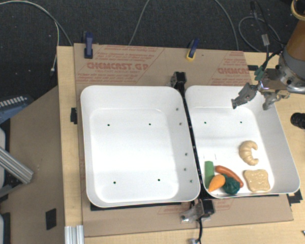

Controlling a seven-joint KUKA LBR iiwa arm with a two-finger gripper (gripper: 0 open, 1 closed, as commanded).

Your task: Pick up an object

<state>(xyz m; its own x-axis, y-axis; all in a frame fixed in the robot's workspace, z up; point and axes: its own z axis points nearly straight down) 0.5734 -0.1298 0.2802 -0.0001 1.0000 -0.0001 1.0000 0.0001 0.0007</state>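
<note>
The gripper (255, 96), fingers spread and empty, hovers over the right bin's (221, 131) far end, so the approach is in hand: next, descend toward the croissant (249, 152).

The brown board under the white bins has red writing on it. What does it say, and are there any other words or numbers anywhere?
"CHEMCAST GP", big red letters on the brown board behind the left bin.
The same red print again, tilted, behind the right bin: too blurred to read for sure.
Small red lines around both prints: too small to read.
No other words or numbers can be read.
</note>
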